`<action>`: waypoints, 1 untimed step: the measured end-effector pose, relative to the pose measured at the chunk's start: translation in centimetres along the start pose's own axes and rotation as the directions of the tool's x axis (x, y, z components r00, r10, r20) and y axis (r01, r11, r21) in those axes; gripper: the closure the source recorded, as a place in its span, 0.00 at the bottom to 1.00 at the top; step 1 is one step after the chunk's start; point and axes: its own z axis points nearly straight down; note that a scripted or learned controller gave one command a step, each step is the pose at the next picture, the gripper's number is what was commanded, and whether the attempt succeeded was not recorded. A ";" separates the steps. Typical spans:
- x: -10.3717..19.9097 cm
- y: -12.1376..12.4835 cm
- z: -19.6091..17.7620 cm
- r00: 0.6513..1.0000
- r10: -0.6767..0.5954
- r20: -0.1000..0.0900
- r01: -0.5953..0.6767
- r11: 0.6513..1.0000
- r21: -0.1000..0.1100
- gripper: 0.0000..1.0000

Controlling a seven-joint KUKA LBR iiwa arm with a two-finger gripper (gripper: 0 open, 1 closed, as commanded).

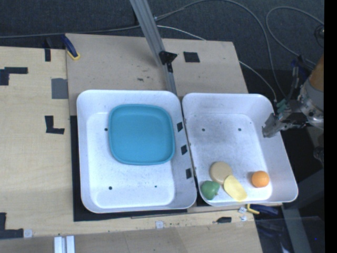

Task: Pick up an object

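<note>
In the right bin (pixel 226 141), several small items cluster at the near edge: an orange ball (pixel 259 179), a yellow oblong piece (pixel 235 188), a tan rounded piece (pixel 220 170) and a green piece (pixel 209 189). The gripper (pixel 274 124) hangs over the right bin's right rim, well away from these items, with nothing visible between its fingers. The arm enters from the right edge.
The left bin (pixel 95 157) holds a blue square plate (pixel 141 134). A grey metal pole (pixel 152 30) slants up from between the bins. Cables lie on the dark floor at the upper right. Black tape marks dot the wooden bench.
</note>
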 end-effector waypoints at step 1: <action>4.8 0.0 1.7 1.000 -0.001 0.000 0.001 1.000 0.001 1.00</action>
